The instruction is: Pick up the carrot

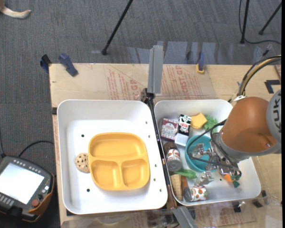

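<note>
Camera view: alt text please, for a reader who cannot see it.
The gripper is down in the right bin beside an orange carrot and a teal bowl, amid cans and cartons. The left bin holds a yellow divided tray and a cookie.

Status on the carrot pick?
Tool low in right bin, front right. Carrot right beside tool, grasp unconfirmed. Teal bowl and cans crowd close.

A robotics lab, by every sign. Grey carpet (61, 27) crossed by black tripod legs (118, 23), a cardboard-topped bench (109, 80) bearing two white bins (69, 127), blue clamps (66, 63) at its edge. A teach pendant (19, 186) on the floor.
</note>
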You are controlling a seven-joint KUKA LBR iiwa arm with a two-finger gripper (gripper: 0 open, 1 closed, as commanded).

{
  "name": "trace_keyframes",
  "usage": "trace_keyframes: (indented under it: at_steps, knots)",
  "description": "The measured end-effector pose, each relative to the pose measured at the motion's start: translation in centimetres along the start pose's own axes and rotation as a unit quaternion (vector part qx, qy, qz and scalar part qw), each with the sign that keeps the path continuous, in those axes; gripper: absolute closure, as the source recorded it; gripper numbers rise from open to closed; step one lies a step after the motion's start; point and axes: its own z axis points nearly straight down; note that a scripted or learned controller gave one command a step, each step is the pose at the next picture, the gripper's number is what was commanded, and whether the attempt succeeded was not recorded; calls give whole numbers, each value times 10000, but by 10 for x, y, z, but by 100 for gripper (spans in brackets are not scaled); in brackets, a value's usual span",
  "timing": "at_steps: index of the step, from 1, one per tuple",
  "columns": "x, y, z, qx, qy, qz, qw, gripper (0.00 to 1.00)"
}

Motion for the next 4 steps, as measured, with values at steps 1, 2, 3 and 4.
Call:
trace_keyframes:
  at_steps: [1,2,3,4]
  knots:
    - [-7,-80,5,-34,144,-737,9972,0]
    - [-11,-76,-6,-41,109,-772,9969,100]
    - [-4,-94,-146,-28,101,-1853,9826,100]
    - [1,-88,-7,-86,105,-4159,9093,100]
